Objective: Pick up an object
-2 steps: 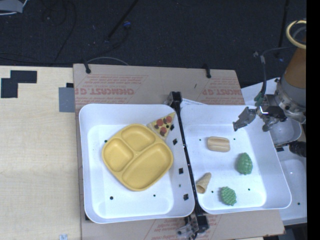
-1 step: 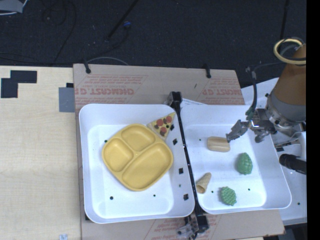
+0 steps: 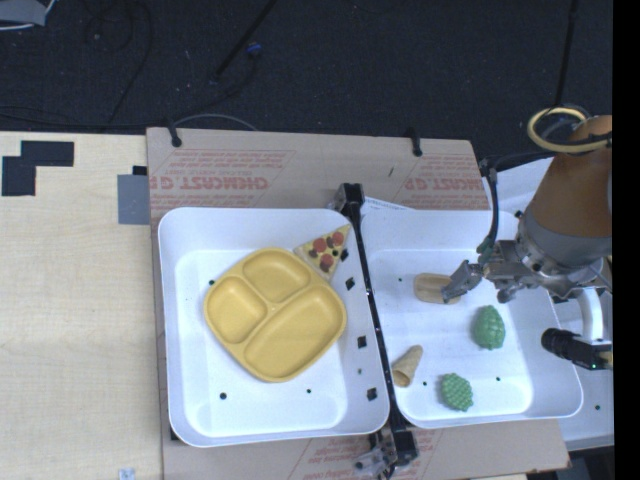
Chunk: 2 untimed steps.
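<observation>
White right bin (image 3: 560,393): tan piece (image 3: 432,287) touching pincer (image 3: 487,282), pincer state unclear.

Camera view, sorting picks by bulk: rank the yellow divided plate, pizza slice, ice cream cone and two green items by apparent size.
1. Yellow divided plate
2. Pizza slice
3. Two green items, ice cream cone: too alike to rank.

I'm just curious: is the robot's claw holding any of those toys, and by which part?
Cannot be told: the gripper hovers beside the tan piece.
</observation>
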Motion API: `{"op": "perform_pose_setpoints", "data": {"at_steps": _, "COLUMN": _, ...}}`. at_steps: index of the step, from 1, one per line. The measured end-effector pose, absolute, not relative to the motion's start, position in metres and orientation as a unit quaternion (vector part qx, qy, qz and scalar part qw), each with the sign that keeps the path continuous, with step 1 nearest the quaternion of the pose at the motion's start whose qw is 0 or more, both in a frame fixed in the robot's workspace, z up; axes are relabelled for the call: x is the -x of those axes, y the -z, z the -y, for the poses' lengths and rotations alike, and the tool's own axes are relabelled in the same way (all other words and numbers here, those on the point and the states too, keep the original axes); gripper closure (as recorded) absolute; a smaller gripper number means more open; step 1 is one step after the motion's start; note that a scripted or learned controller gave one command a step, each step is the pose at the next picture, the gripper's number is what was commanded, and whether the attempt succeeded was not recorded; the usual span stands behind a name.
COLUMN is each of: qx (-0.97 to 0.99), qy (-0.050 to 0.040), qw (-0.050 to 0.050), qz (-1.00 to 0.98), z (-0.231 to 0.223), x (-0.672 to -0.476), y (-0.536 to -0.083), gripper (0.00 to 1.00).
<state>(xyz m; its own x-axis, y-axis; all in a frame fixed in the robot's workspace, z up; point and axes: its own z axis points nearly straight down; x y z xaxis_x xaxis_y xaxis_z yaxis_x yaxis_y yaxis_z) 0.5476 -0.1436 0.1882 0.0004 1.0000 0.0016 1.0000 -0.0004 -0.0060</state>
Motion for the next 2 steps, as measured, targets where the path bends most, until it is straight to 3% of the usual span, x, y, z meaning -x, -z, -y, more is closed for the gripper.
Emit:
{"op": "perform_pose_setpoints", "data": {"at_steps": 1, "qx": 0.707, "qy": -0.0021, "qw": 0.004, "qz": 0.707, "z": 0.145, "x": -0.553, "y": -0.126, "gripper": 0.00}}
{"op": "perform_pose_setpoints", "data": {"at_steps": 2, "qx": 0.708, "qy": -0.0017, "qw": 0.003, "qz": 0.706, "z": 0.146, "x": -0.553, "y": -0.139, "gripper": 1.00}}
